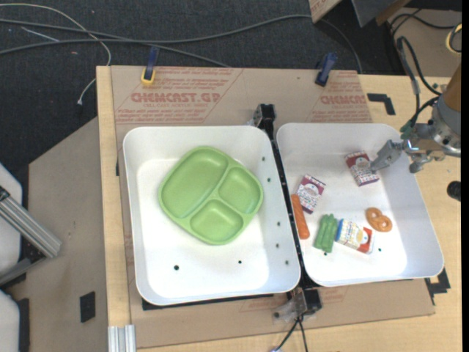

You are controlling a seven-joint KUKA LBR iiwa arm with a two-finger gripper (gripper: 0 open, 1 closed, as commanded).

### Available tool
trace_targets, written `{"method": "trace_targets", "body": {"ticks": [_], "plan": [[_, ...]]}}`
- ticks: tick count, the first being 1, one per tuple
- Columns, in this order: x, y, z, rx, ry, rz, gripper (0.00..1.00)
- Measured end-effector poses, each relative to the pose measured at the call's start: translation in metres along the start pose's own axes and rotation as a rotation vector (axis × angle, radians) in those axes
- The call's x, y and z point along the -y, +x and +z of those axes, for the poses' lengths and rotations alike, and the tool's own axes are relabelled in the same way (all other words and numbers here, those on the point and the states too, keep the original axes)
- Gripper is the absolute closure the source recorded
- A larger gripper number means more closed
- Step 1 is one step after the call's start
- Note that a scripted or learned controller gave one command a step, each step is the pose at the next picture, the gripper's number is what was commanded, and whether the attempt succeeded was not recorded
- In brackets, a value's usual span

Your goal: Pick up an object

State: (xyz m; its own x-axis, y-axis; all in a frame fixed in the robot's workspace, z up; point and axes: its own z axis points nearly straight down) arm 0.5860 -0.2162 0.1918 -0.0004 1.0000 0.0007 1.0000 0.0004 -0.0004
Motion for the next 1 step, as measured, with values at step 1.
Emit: {"method": "trace_targets", "body": {"ticks": [1], "plan": [[0.0050,0.0098,0.0557,-0.003,0.006,0.000,0.00]]}}
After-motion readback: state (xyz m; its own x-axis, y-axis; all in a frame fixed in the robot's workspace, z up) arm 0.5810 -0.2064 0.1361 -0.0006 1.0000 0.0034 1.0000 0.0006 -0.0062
